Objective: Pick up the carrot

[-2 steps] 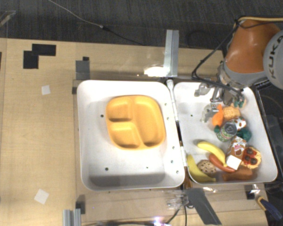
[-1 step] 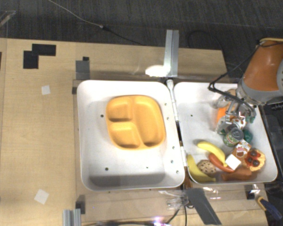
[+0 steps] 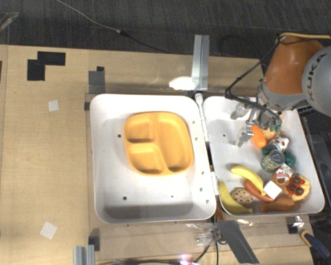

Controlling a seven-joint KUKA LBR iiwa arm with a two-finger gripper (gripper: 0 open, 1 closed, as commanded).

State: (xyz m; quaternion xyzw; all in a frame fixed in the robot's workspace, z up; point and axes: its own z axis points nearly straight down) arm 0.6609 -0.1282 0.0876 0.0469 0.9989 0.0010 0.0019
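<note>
Overhead view w/ two white bins side by side. The left bin (image 3: pixel 105 164) is holding a yellow divided tray (image 3: pixel 156 142). The grey arm (image 3: pixel 298 73), orange band showing, is reaching in from the right over the right bin (image 3: pixel 223 117). Its gripper (image 3: pixel 252 127) is pointing down, fingers spread apart, nothing between them. The carrot (image 3: pixel 259 137), a small orange piece, is lying just beside the fingertips, possibly touching. Bananas (image 3: pixel 248 176), a can (image 3: pixel 272 160) & other toy foods are crowding the bin's near right corner.
</note>
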